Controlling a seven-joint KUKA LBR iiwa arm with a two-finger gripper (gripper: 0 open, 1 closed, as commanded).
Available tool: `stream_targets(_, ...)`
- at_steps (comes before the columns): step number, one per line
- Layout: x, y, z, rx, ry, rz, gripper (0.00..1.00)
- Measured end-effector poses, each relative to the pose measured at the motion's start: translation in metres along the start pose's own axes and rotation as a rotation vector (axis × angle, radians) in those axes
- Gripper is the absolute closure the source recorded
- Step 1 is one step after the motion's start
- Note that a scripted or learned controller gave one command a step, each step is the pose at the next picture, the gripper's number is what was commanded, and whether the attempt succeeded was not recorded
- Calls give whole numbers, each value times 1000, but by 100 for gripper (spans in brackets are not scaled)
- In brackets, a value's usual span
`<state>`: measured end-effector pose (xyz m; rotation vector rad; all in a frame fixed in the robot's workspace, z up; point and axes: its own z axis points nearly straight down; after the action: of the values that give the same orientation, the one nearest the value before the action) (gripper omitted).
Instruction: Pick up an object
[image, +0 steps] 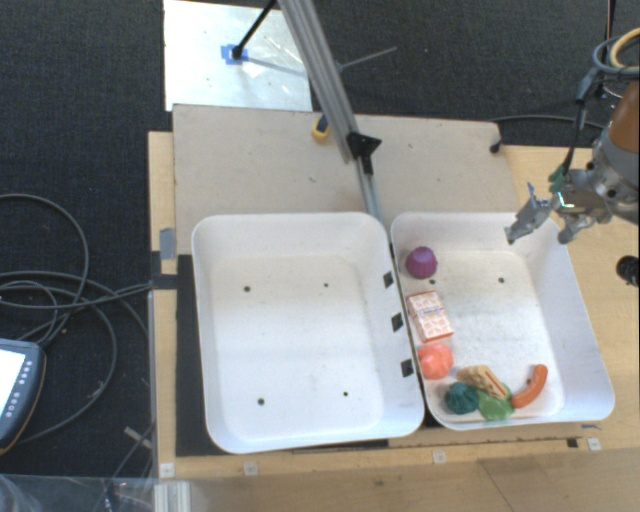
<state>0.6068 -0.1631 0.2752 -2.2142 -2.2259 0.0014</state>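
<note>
Two shallow white plastic bins sit side by side on a pale wooden desk (250, 160), seen from above at a slant. My hand (548, 222) reaches in from the right, hanging over the far right corner of the right bin (580, 330). Its two grey fingers (524, 222) are spread apart, with nothing between them.

Everything I could pick up lies in the right bin, mostly along its left wall and near edge. A round purple ball (421, 262) rests near the far left corner. Just nearer is a small red-and-white printed carton (430, 315), its long axis running roughly from far to near, tilted slightly. Nearer still is an orange-red round fruit-like toy (436, 361). Along the near edge sit a dark teal lumpy toy (462, 398), a tan and yellow sandwich-like toy (486, 380) and a bright green lumpy toy (494, 406), bunched close together. Beside them lies an orange sausage-shaped toy (529, 386), its long axis slanting from near left to far right.

The left bin (205, 300) touches the right bin along their shared edge.
</note>
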Motion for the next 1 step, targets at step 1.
stream_targets(1, 0, 1, -2, -4, -1, -1, 0)
